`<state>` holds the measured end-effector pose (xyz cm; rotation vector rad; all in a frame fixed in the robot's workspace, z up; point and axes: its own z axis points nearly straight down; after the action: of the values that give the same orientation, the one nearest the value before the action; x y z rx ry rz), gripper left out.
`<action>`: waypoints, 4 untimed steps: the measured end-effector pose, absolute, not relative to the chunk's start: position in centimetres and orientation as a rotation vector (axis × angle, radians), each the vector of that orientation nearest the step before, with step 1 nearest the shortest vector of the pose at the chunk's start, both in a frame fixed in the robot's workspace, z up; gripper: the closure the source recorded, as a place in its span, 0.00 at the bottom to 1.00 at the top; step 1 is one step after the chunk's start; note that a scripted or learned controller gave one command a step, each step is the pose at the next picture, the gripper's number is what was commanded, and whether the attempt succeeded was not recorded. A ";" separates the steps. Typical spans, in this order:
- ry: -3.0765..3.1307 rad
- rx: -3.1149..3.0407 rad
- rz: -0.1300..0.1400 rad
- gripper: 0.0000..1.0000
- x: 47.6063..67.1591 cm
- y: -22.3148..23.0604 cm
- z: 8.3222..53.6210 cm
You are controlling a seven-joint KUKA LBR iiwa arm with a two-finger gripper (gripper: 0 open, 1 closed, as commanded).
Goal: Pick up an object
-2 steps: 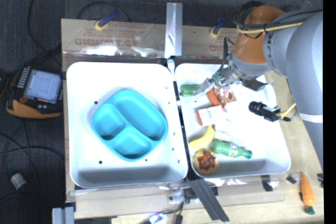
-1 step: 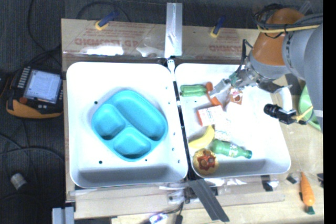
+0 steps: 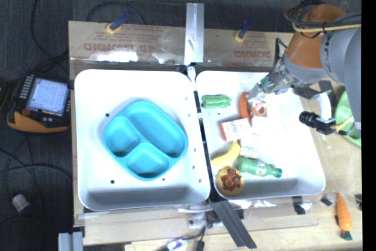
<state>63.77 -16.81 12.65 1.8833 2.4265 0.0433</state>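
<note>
**Gripper low near far edge of right bin, nothing held yet**

Arm reaches in from the right; gripper (image 3: 262,86) sits low in the right bin (image 3: 305,150) near its far edge, just beside the orange carrot-like piece (image 3: 244,105) and the small red-and-white packet (image 3: 258,109). Cannot tell how the gripper is set; nothing seen held.

Likely target, my guess: carrot piece or the packet, both close under the tool. To do it well: pick one item, centre over it, and come straight down, since the two lie almost touching and a sloppy close could nudge both. Carrot piece is narrow, so grip across its short side.

Right bin contents: green pepper-like piece (image 3: 215,101) by the far-left corner, red box (image 3: 235,127) mid-bin, banana (image 3: 227,154) toward the left wall, green bottle (image 3: 259,168) lying on its side near the front edge, round patterned item (image 3: 230,180) at the front-left corner, touching the banana's end.

Left bin (image 3: 88,126): one blue divided tray (image 3: 144,138), three compartments, tilted diagonal, nothing in it.
</note>
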 end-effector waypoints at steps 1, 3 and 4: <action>2.430 1.885 0.042 0.00 63.7 -16.7 12.5; 2.191 2.170 0.053 0.00 59.9 -14.6 11.1; 2.177 2.162 0.052 1.00 60.1 -15.2 12.5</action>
<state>60.14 -15.15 12.53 2.1623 2.1765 0.0516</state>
